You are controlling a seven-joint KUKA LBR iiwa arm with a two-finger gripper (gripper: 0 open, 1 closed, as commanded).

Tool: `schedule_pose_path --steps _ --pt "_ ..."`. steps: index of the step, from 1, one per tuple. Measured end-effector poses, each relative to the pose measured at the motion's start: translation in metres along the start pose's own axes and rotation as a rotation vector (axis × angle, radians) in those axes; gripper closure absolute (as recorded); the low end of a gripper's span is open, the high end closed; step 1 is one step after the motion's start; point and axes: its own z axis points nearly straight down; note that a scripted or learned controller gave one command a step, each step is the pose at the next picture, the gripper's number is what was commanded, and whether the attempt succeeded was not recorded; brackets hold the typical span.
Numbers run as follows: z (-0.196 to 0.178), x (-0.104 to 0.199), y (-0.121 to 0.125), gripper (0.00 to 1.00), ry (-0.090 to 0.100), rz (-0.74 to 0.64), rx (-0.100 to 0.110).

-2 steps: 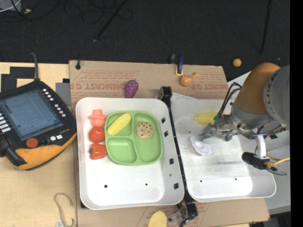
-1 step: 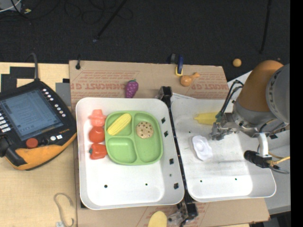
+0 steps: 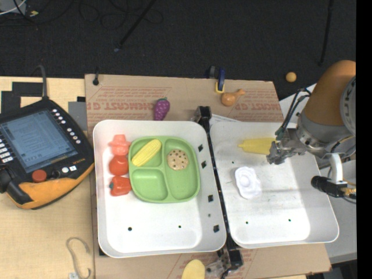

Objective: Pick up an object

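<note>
In the right bin, the gripper (fingers unclear) touches a yellow object.

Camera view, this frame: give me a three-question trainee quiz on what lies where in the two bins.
1. True or false: the green divided plate lies in the left bin.
2. Which item sits in the plate's upper right compartment? A) corn cob B) cookie C) red pepper
3. Fill in: the end effector is at the right end of the yellow ____ in the right bin.

Key: 1 true; 2 B, the cookie; 3 banana.
</note>
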Motion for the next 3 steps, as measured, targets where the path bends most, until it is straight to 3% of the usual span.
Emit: schedule_pose_path --steps 2,3 --pt "-0.087 -0.009 0.003 1.0 0.0 -0.004 -0.001" --pt "-0.096 0.04 -0.015 1.0 0.004 -0.008 0.005"
